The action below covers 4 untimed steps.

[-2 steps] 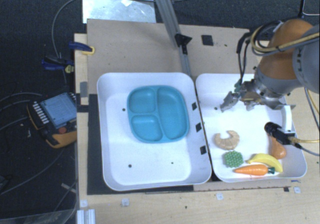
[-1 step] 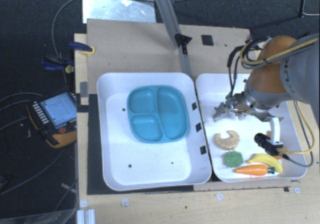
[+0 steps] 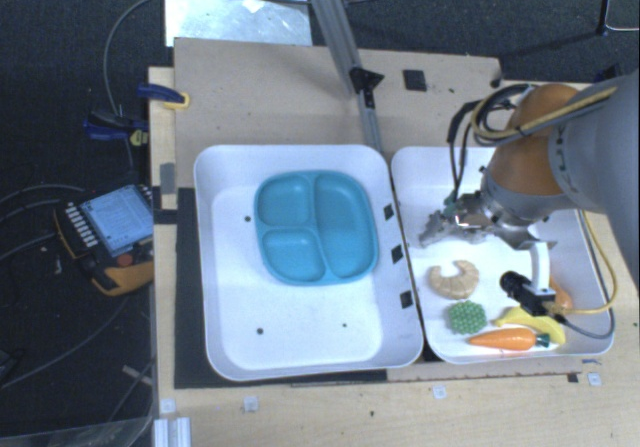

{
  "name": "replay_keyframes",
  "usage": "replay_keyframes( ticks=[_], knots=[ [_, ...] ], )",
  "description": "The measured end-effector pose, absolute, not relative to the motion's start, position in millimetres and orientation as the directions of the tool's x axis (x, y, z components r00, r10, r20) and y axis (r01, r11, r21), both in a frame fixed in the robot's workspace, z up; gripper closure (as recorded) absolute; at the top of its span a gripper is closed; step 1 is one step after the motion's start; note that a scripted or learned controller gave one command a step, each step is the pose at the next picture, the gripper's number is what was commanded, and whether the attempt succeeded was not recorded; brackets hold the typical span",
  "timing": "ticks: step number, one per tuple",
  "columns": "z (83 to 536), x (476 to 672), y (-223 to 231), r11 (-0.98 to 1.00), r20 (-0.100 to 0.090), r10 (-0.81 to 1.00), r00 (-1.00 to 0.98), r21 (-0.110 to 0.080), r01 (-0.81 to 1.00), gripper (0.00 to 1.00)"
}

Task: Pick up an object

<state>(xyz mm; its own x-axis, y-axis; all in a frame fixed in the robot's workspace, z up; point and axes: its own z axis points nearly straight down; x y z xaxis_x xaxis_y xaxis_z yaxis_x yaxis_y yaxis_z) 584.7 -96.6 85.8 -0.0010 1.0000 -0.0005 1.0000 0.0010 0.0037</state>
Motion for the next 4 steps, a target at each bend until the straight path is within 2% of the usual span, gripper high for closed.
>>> replay_keyframes(
  ticks=[1, 3, 4],
  knots=[
    [99, 586.9, -97, 0.002, -0.001, 1.0, -0.001, 0.01, 1.0, 1.0],
    [217, 595.5, -98, 0.005, -0.001, 1.0, -0.005, 0.007, 1.0, 1.0],
    [230, 607.4, -46, 0.01, 0.002, 1.0, -0.01, 0.004, 1.0, 1.0]
  ],
)
